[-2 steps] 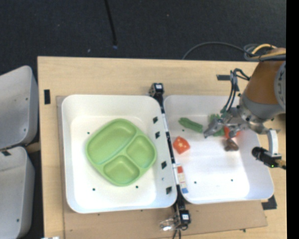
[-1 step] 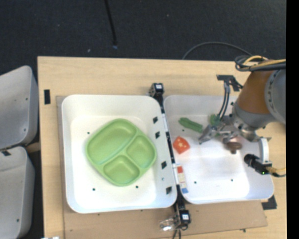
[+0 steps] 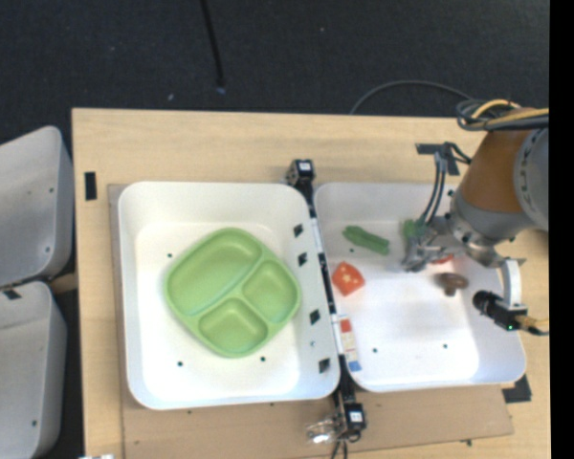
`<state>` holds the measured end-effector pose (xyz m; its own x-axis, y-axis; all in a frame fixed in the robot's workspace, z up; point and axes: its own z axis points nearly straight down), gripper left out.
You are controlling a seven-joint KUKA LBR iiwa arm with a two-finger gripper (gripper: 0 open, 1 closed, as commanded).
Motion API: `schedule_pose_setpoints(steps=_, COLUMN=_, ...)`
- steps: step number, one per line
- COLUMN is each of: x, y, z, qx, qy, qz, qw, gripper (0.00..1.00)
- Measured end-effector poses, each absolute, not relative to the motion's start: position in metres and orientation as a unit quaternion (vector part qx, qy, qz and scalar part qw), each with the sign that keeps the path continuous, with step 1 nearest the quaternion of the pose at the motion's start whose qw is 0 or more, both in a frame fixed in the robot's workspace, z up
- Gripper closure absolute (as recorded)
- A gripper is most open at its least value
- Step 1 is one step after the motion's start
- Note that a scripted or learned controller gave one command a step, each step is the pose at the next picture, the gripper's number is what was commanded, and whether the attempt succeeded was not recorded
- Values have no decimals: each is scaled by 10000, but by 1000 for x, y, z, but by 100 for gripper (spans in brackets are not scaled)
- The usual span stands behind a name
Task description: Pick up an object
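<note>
In the right bin (image 3: 411,366) lie a green elongated piece (image 3: 365,239), an orange-red chunk (image 3: 348,278) near the divider, and a small brown object (image 3: 451,281) toward the right. My gripper (image 3: 423,256) hangs over the right bin's upper right part, between the green piece and the brown object. A small green bit (image 3: 411,229) shows beside the gripper's left edge; whether it is held cannot be told. The grey arm with its orange band (image 3: 497,175) comes in from the right.
A green three-compartment plate (image 3: 232,291) rests in the left bin (image 3: 153,371). The black-clipped divider (image 3: 316,275) runs between the bins. A cable loops over the bench behind the right bin. A black fitting (image 3: 493,306) sticks out at the bin's right wall.
</note>
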<state>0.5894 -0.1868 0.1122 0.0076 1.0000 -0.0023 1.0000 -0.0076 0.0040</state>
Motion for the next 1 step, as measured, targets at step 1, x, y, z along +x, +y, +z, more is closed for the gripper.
schedule_pose_setpoints(steps=1, x=585, y=-191, z=157, qx=7101, qy=7041, qz=10, qw=22, gripper=100)
